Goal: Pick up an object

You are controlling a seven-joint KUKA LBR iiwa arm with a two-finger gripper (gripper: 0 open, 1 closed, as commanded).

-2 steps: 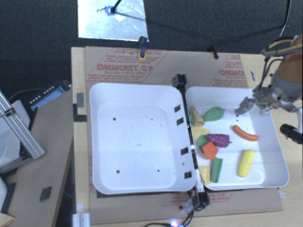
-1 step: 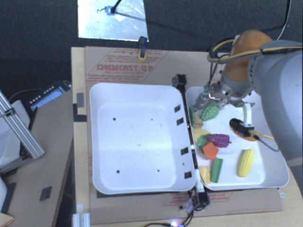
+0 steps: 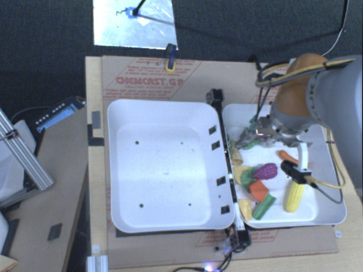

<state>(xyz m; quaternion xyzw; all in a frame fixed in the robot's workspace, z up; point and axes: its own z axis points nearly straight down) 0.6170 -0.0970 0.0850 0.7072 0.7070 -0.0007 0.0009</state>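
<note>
The right bin (image 3: 324,169) holds several toy vegetables. Among them are a purple eggplant (image 3: 265,170), a yellow corn cob (image 3: 294,194), an orange carrot (image 3: 287,156), a red-orange piece (image 3: 258,190), a green pod (image 3: 264,207) and yellow pieces (image 3: 245,209) by the bin's left wall. My gripper (image 3: 248,139) hangs low over the upper left part of this bin, above the pile, with a small green piece (image 3: 254,144) right beside its tip. The grey arm with its orange band (image 3: 295,89) reaches in from the right.
The left white bin (image 3: 122,152) sits beside the right one, with black clips (image 3: 217,146) along the shared wall. A yellow cable (image 3: 326,183) loops over the right bin. A shiny sheet (image 3: 135,16) lies beyond the bench, and a yellow clamp (image 3: 170,58) sits at the back edge.
</note>
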